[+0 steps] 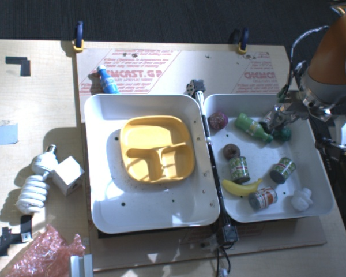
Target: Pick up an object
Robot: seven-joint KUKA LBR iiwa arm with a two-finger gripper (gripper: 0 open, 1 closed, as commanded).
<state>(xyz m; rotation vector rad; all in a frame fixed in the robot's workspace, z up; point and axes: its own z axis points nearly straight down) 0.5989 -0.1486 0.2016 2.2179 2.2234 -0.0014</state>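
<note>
Crinkled pink plastic is lying nearest, the left bin is cradling a yellow tray, and the gripper is hovering by the green bottle at the right bin's far side, seemingly lining up a grasp.

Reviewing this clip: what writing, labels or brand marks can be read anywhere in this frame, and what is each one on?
"CAST. G P", red, start cut off by the blue clamp: on the backing board behind the left bin.
Red print above the right bin, board's right end: too blurred to read.
Can labels: too small to read.
Green bottle label: unreadable.
</note>
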